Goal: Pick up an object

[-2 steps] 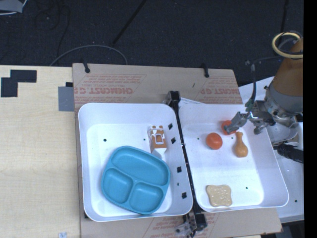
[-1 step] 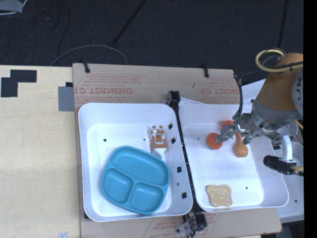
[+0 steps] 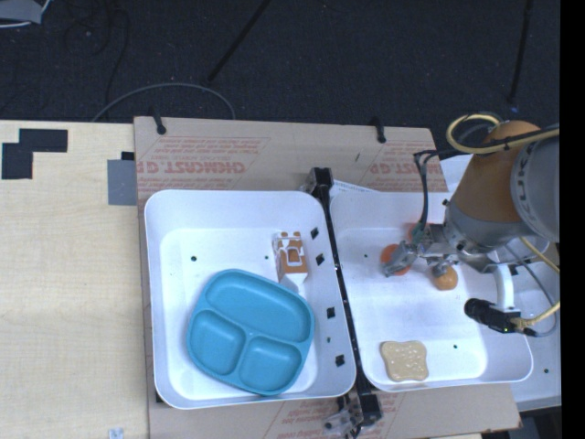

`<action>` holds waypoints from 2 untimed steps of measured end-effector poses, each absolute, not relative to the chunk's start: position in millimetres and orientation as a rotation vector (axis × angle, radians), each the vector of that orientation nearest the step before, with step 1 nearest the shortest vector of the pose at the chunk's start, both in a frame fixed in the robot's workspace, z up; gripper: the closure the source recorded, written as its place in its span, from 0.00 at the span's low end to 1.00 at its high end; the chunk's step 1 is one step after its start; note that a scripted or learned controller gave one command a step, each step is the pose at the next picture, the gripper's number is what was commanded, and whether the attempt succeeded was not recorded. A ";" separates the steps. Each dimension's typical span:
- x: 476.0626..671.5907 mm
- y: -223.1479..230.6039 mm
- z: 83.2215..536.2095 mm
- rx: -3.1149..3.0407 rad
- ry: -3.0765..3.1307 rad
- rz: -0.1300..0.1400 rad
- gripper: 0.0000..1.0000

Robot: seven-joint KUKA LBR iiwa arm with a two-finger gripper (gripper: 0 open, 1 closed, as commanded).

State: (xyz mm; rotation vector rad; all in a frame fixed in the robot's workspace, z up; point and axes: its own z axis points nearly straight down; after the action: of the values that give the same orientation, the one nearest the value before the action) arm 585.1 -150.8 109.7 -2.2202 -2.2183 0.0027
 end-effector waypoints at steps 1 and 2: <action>584.9 -149.6 86.6 -2.221 -2.216 0.004 0.00; 584.7 -150.3 97.4 -2.223 -2.213 0.004 1.00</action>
State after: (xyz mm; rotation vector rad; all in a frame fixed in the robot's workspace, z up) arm 584.7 -150.3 97.4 -2.2231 -2.2127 0.0043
